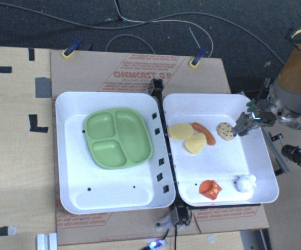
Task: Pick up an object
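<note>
Over the right bin (254, 155), the gripper (241, 127) sits beside the cookie (225, 131); jaws' state unclear. Center over it, then drop straight down.

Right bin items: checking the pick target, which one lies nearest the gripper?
The speckled cookie, right beside the gripper; the other pieces lie farther left or lower.

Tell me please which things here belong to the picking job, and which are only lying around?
Job:
pincer
cookie
sausage
two yellow pieces
red piece
white piece
right bin

Lying about:
green divided plate
left bin
cardboard sheet
cables
</note>
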Robot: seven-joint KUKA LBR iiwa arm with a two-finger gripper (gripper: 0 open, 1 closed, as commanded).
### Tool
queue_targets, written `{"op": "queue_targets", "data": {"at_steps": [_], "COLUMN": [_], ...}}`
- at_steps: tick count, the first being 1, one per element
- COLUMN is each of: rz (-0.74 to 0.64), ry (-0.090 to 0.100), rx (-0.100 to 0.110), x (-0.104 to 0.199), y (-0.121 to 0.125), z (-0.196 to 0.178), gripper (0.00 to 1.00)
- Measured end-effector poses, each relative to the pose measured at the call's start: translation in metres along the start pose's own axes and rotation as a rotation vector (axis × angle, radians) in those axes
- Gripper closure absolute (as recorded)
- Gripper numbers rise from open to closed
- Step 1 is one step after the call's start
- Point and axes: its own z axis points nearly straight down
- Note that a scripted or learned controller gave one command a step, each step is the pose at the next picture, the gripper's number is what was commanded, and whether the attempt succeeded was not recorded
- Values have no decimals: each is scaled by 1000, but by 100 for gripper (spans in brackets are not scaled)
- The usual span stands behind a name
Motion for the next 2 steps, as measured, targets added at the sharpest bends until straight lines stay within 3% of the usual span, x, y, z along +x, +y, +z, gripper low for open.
{"op": "queue_targets", "data": {"at_steps": [2], "rz": [-5], "ry": [3], "rx": [5], "x": [100], "y": [-4], "z": [-6], "gripper": [100]}}
